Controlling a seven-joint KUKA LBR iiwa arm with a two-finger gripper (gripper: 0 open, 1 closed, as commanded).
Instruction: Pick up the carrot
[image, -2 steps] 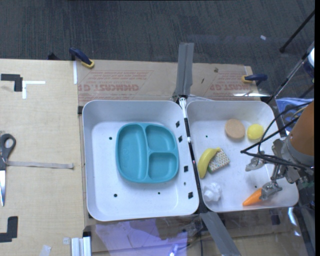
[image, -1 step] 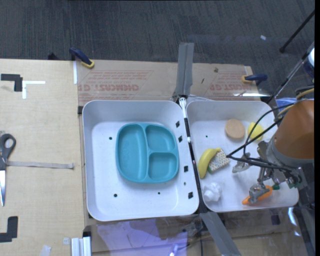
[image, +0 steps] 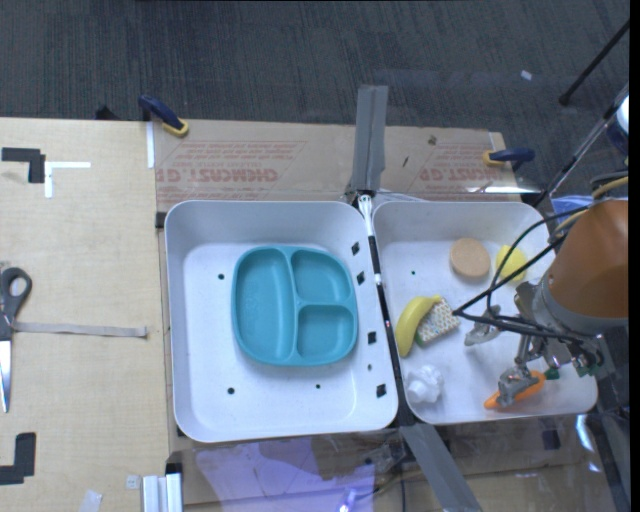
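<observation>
pale wooden surface (image: 80, 300) carries two shallow white bins side by side, with grey carpet beyond the far edge.

nearest the camera, in the near right corner of the right bin (image: 455, 405), lies the carrot (image: 513, 392) — a short orange piece, its long axis running from low-left up to the right, almost along the bin's near wall. the tool (image: 520, 378) sits right over it, metal fingertips down at the carrot's middle, the orange showing on both sides of them. whether the tool has clamped the carrot or merely stands above it i cannot tell; the fingers are too small and cluttered by cables to read.

just left of that, a crumpled white wad (image: 425, 384) lies by the bin's inner wall. further back sit a banana (image: 412, 320) touching a speckled sponge (image: 438, 323), then a round tan biscuit-like disc (image: 469, 258) and a yellow lemon (image: 509, 264) partly behind cables.

in the left bin (image: 200, 390) rests a teal divided plate (image: 296, 304).

judging from this, a grasp across the carrot's short axis — fingers square to its length — is what the lift depends on.
</observation>
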